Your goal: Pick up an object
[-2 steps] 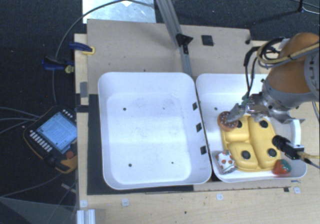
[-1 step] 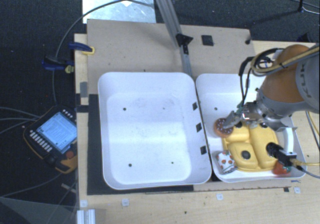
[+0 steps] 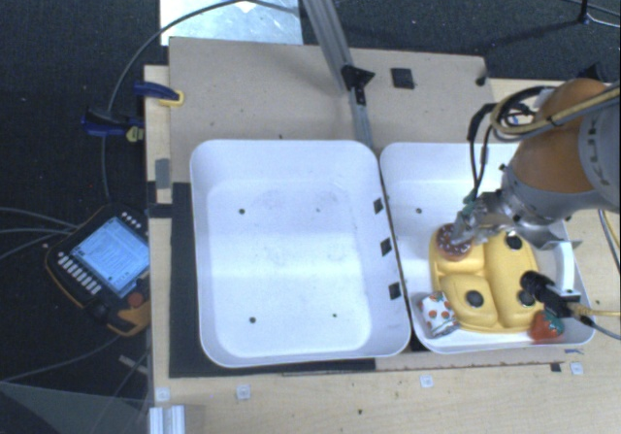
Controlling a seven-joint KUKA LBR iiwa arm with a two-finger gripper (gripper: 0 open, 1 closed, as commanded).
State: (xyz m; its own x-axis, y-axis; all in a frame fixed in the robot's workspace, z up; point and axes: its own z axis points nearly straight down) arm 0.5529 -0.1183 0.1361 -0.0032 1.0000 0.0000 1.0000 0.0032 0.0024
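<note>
A large yellow plastic toy (image 3: 485,284) with black knobs lies in the right bin (image 3: 417,180), toward its front. A small round brown-and-pink piece (image 3: 451,244) sits at the toy's upper left corner. A small white piece with red spots (image 3: 436,315) lies at the toy's front left, and a red piece (image 3: 545,326) at its front right. My gripper (image 3: 473,221) reaches down from the right, just above the round piece and the toy's back edge. The wrist hides the toy's far right part.
The left bin (image 3: 209,228) stands beside the right one, with small black tabs along their shared wall (image 3: 386,246). A slanted metal pole (image 3: 325,15) crosses the back of the bench. A hand-held pendant (image 3: 102,257) lies off the bench at left.
</note>
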